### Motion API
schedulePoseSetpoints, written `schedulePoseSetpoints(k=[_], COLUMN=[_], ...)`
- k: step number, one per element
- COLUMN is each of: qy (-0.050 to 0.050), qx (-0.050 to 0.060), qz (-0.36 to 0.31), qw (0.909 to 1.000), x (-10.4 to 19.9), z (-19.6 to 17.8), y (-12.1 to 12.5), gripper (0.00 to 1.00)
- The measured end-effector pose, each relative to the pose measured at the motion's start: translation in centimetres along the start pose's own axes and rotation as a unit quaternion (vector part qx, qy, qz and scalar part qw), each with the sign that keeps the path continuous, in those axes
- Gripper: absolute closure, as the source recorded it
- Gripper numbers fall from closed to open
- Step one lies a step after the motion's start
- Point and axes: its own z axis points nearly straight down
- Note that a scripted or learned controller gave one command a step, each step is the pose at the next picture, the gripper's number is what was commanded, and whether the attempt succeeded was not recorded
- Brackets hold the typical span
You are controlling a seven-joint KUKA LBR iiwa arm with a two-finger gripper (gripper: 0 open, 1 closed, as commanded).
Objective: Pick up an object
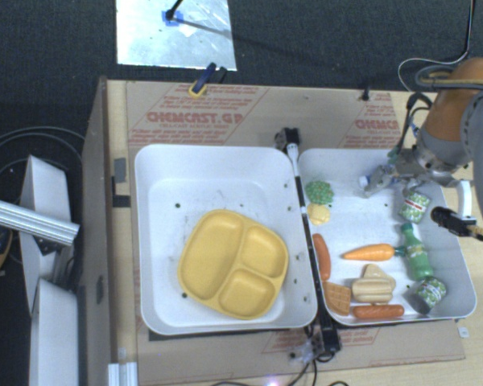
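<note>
Cardboard-topped bench (225, 107) carries two white bins. Left bin (157, 215): yellow tray (233, 264). Right bin (459, 284): sausage (377, 312) at 6 o'clock, carrot (369, 253) central. My gripper (378, 182) hovers at 12 o'clock; opening and hold undeterminable.

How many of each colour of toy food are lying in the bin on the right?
Green: 5 (broccoli, can, bottle, can, carrot's leaves)
Orange or red: 3 (carrot, sausage, sausage)
Yellow: 1 (small piece)
Tan: 2 (bread, waffle)
Total: 10 things, since the carrot is counted twice.
</note>
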Motion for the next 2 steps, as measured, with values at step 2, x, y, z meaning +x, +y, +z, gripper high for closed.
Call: schedulePoseSetpoints(k=[2], qy=[-0.004], qx=[-0.014], qz=[-0.001], qw=[0.9999], x=[0.0], z=[-3.3], y=[-3.1], gripper=[0.00])
